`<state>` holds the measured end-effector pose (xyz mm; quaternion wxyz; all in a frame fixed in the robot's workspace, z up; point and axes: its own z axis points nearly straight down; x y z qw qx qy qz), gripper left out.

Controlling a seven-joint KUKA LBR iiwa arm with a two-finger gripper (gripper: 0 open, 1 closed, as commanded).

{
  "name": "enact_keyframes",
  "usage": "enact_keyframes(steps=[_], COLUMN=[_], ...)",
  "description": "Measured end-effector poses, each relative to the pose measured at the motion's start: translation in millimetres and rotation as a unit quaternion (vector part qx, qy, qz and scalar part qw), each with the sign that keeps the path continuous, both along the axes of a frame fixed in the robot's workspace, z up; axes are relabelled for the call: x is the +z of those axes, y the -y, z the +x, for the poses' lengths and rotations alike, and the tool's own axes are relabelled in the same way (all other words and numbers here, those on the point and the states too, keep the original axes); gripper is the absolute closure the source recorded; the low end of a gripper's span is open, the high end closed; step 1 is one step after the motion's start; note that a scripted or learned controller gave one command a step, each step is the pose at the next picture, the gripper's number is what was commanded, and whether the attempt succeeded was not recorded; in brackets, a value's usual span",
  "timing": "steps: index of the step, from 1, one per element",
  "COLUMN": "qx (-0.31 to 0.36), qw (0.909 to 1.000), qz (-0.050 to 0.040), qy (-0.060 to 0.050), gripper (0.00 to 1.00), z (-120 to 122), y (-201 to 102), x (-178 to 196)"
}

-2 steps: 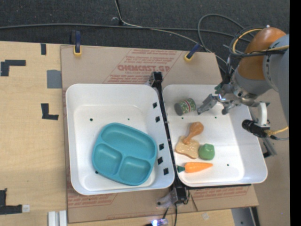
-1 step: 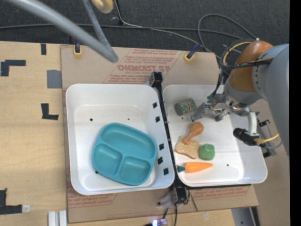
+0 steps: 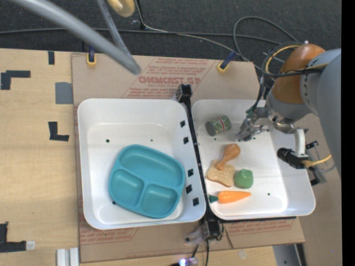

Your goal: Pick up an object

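Gripper (image 3: pixel 248 131), finger opening indiscernible, poised in the right bin (image 3: pixel 288 201); nearest object, a small can (image 3: pixel 218 124) on its side, lies just left.

At nine o'clock of my grey claw (image 3: pixel 248 131) sits a green-banded grey can (image 3: pixel 218 125); toward seven, an orange carrot (image 3: pixel 232 197). The teal tray (image 3: pixel 146 182) fills the white left bin (image 3: pixel 94 148).
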<state>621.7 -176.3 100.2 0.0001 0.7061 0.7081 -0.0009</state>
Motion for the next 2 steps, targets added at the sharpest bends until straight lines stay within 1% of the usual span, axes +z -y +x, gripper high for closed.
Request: enact_keyframes(steps=[1,2], qx=[-0.001,0.0], qw=[1.0,1.0], qz=[0.0,-0.0003], qy=[0.003,0.004], gripper=[1.0,1.0], z=[7,15], y=[2,3], x=[62,124])
